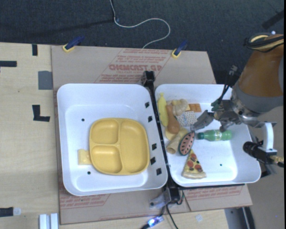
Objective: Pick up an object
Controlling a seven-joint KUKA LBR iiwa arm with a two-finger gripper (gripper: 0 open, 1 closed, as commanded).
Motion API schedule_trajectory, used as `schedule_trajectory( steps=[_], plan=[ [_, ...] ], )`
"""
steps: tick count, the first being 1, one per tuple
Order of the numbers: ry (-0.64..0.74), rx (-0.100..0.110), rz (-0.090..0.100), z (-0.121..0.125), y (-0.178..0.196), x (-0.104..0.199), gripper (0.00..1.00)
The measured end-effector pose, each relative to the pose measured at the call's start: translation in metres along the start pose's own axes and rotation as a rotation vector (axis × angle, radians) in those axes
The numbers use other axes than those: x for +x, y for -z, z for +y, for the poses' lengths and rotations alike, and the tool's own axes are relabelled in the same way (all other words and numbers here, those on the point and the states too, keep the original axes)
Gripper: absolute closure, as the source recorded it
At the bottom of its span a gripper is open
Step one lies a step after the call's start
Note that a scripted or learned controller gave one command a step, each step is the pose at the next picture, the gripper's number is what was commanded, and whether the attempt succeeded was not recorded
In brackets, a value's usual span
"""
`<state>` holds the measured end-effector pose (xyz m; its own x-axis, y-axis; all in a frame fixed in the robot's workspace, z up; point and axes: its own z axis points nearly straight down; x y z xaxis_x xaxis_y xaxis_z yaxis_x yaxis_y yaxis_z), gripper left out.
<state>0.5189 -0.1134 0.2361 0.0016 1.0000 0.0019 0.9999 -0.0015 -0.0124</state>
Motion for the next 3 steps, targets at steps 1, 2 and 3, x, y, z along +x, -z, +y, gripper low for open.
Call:
schedule_trajectory(
  steps=[1, 2, 3],
  plan=[
    [0.003, -0.011, -0.002, 0.002, 0.006, 0.0, 0.0],
    [0.001, -0.006, -0.001, 0.001, -0.045, -0.009, 0.0],
    [0.003, -0.005, -0.001, 0.01, -0.098, -0.005, 0.0]
  ],
)
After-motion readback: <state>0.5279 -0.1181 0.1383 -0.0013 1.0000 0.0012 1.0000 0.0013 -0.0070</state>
